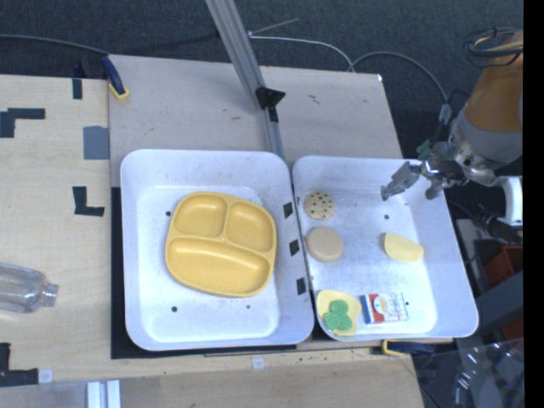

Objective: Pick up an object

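The grey two-finger gripper is hovering with fingers spread, gripping nothing — next it should be descending onto the pale yellow wedge.

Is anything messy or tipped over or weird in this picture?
One thing: a clear plastic bottle lies on its side at the left edge of the wooden bench, far from both bins. The yellow divided plate sits flat in the left white bin, slightly turned. The small food items in the right bin look tidy.
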Action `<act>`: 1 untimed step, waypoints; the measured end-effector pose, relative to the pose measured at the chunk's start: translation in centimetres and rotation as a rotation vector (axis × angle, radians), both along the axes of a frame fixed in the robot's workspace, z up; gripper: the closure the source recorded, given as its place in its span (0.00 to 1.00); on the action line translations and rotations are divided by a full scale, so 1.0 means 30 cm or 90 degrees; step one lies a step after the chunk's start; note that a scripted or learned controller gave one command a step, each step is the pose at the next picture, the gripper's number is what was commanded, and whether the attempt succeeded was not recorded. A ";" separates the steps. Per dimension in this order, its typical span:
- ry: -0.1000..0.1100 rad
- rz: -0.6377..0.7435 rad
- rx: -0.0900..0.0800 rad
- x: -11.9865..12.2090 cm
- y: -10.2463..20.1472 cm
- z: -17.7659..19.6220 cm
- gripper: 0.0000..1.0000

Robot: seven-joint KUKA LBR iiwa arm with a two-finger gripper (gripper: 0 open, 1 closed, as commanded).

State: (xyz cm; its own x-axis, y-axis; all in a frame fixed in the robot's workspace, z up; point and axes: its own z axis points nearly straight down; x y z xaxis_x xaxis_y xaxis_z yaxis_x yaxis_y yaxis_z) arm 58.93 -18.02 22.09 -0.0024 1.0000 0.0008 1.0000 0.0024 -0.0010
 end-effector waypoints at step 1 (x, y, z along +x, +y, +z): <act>0.000 0.000 0.000 0.000 0.000 0.000 0.00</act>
State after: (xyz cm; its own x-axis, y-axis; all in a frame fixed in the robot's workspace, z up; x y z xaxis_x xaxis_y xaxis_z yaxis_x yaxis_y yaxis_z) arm 58.93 -18.02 22.09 -0.0024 1.0000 0.0008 1.0000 0.0024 -0.0010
